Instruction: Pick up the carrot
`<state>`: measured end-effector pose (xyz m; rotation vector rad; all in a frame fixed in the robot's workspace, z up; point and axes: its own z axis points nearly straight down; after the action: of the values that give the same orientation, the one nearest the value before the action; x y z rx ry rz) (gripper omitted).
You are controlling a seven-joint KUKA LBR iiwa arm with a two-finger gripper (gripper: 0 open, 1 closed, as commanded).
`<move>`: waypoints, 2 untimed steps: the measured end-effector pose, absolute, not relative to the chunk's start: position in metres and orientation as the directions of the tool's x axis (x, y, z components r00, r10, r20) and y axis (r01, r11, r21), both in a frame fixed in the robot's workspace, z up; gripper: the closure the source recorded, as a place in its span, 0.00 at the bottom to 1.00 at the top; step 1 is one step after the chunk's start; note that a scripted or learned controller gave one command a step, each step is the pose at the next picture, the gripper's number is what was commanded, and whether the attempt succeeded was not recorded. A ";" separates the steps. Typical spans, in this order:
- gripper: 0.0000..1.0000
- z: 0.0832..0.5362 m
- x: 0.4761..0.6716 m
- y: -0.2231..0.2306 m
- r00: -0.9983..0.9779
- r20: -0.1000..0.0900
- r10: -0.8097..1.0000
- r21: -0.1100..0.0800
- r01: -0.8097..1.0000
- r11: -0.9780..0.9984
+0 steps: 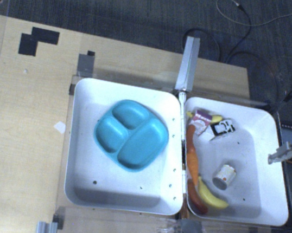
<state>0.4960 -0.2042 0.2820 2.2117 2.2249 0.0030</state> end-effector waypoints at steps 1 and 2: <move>0.00 0.134 0.491 -0.159 0.040 -0.001 0.999 0.013 0.999 -0.040; 0.00 0.088 0.594 -0.174 0.042 -0.001 0.999 0.010 0.999 -0.042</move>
<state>0.5944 -0.1745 0.0881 2.2617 2.1691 0.0094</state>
